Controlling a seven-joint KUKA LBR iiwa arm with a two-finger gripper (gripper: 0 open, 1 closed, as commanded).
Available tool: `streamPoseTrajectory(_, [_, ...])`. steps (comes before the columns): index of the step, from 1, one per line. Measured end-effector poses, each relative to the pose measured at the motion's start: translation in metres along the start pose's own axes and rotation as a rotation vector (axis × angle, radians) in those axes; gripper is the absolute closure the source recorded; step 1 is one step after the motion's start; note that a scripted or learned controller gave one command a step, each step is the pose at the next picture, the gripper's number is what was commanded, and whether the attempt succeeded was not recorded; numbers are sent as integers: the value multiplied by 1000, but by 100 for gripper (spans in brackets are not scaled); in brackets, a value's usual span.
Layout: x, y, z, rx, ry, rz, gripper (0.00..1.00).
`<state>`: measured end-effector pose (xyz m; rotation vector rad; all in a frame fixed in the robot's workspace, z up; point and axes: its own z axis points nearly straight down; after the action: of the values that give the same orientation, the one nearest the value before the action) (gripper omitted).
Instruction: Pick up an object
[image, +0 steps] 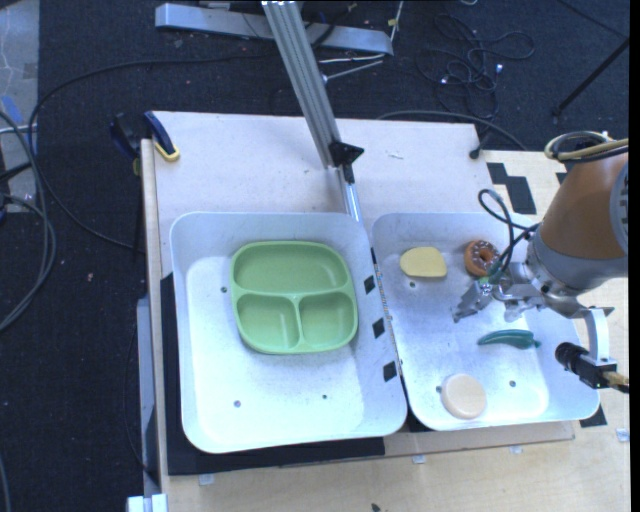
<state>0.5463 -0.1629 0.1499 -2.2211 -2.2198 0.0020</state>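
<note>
The bench (250, 150) carries two shallow white bins set side by side, their inner edges touching near the middle of the camera view. The left bin (200, 400) holds a light green divided plate (295, 297) with three compartments, lying flat a little above the bin's centre. The right bin (420, 400) holds the smaller objects. The arm (590, 215) reaches in from the right, its orange band above the grey wrist, and hangs over the right part of that bin. Its gripper (468, 308) points down and to the left, low over the bin floor between the scattered items; whether the fingers are spread or pressed together cannot be told from this view, and nothing is seen between them. A round cream-coloured disc (464, 396) lies near the bin's front edge, well apart from the gripper. A yellow rounded piece (423, 263) lies near the back left of the bin. A brown doughnut-like ring (481, 257) sits just right of it, close to the gripper. A slim teal green object (508, 339) lies just below the gripper.
</note>
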Motion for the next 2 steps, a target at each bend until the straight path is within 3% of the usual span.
streamPoseTrajectory(1, [1, 0, 53, 0, 0, 0, 0])
streamPoseTrajectory(2, [0, 0, 41, -2, -1, 0, 100])
